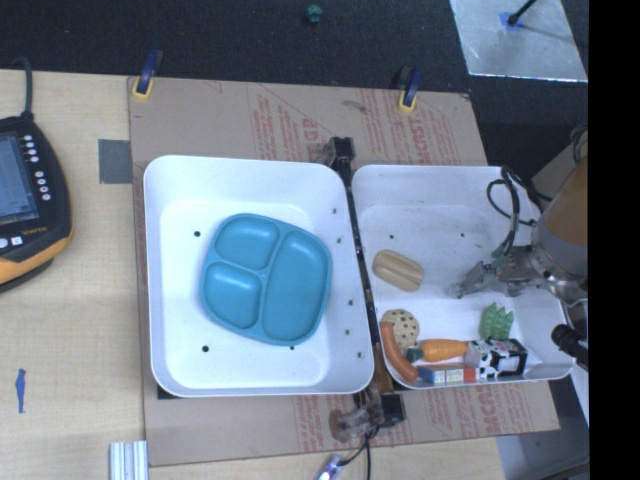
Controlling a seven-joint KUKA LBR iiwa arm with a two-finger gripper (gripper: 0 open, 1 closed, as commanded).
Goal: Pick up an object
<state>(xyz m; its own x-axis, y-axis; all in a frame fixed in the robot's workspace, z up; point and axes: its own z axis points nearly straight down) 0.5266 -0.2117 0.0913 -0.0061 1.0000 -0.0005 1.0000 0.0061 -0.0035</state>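
We see 2 bins: the left bin (pixel 175 268) holds a blue divided plate (pixel 266 279); the right bin (pixel 430 193) holds a bread roll (pixel 397 269), carrot (pixel 443 349) and cookie (pixel 400 323). The gripper (pixel 478 280) hovers right of the roll, grasping nothing; its spread we cannot tell.

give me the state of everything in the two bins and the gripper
blue divided plate: flat in left bin
bread roll: lying loose in right bin
cookie: flat, beside hot dog
carrot: on its side
cow-print carton: tipped over
gripper: low over right bin, holding nothing
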